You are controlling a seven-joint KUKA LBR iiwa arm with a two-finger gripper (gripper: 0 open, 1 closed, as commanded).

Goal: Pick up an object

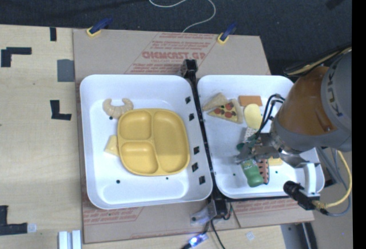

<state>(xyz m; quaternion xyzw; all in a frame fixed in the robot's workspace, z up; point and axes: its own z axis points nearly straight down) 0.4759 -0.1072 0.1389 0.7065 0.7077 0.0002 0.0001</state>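
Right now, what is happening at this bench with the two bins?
A grey KUKA arm reaches from the right into the right bin. Its gripper is low over toy food there, near a green item and a watermelon slice; I cannot tell whether it holds anything. A pizza slice and a yellow lemon-like piece lie further back. The left bin has a yellow divided plate and a croissant.

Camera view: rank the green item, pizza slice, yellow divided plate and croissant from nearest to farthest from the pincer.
From the pincer:
1. Green item, right bin, just below it.
2. Pizza slice, right bin, upper left.
3. Yellow divided plate, left bin, centre.
4. Croissant, left bin, upper left.
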